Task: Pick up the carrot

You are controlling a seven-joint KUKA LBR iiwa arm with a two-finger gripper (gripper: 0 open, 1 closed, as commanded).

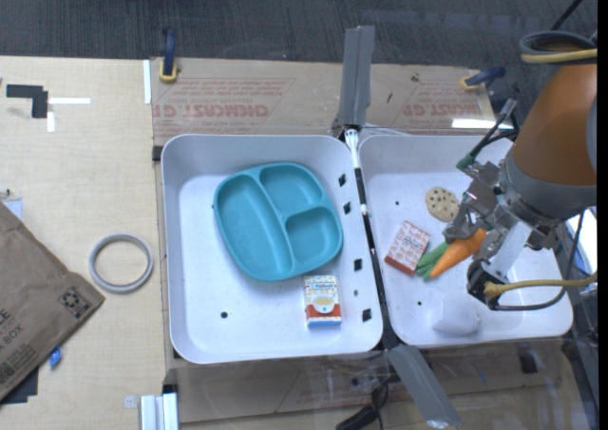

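Left bin point(180, 257): small carton point(323, 301) nearest, blue tray point(275, 219) beyond. Right bin point(532, 328): carrot point(454, 253) lies tilted beside a red-white packet point(408, 246), its orange end at the gripper point(478, 233); finger opening cannot be determined. Cookie point(441, 201) farther back.

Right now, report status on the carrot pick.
Hand low in right white bin, at orange toy carrot's tip. Carrot lying on bin floor, green top by red-and-white carton. Round cookie just behind.
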